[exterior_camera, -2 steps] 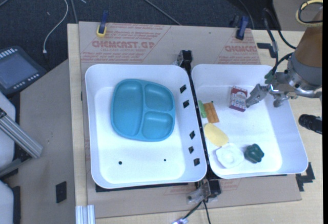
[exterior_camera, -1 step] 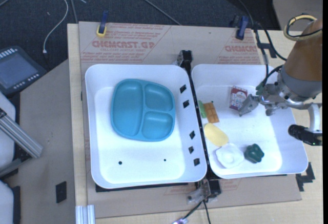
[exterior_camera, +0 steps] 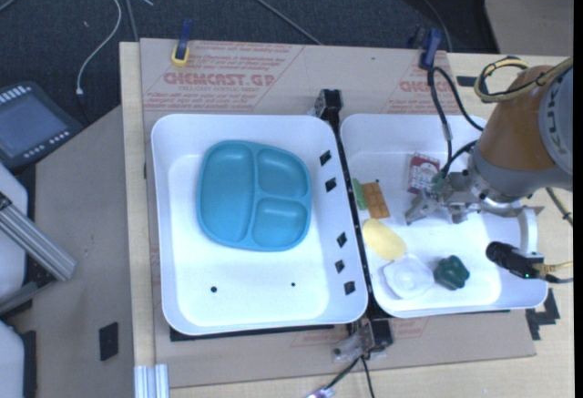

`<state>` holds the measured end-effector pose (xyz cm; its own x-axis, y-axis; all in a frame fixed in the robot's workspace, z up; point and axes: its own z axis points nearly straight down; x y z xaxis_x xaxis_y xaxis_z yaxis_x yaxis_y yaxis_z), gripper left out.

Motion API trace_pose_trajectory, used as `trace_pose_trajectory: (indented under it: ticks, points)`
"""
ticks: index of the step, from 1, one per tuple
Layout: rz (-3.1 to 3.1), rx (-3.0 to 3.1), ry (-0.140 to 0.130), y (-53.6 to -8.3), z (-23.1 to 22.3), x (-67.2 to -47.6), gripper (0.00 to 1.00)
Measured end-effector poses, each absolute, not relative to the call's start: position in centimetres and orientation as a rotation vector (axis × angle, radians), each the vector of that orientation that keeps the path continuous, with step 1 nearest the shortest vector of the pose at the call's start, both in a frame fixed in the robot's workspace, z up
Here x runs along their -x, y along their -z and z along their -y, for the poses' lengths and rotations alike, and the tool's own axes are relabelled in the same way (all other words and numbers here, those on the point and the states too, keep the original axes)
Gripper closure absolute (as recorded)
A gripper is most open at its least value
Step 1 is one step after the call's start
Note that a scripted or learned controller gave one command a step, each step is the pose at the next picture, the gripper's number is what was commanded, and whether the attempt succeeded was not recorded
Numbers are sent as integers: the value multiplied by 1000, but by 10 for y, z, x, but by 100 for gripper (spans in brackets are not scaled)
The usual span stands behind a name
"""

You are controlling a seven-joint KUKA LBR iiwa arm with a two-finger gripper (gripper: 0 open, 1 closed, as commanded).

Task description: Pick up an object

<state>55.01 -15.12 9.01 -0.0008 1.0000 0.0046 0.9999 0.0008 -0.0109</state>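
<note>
One blue tray [exterior_camera: 254, 195], two bins [exterior_camera: 173, 232]

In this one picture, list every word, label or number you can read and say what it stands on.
"CHEMCAST GP", red, partly blurred: on the brown sheet behind the left bin.
A second red print, too blurred to read: same sheet, behind the right bin.
Red and white packet in the right bin: print too small to read.
</note>
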Motion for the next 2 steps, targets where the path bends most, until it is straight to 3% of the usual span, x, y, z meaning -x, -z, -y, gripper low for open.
trace_pose_trajectory:
  ticks: [1, 2]
  points:
    - [2218, 2216, -3, -103, 152, -552, 100]
    - [2224, 2221, 2, -144, 152, -554, 100]
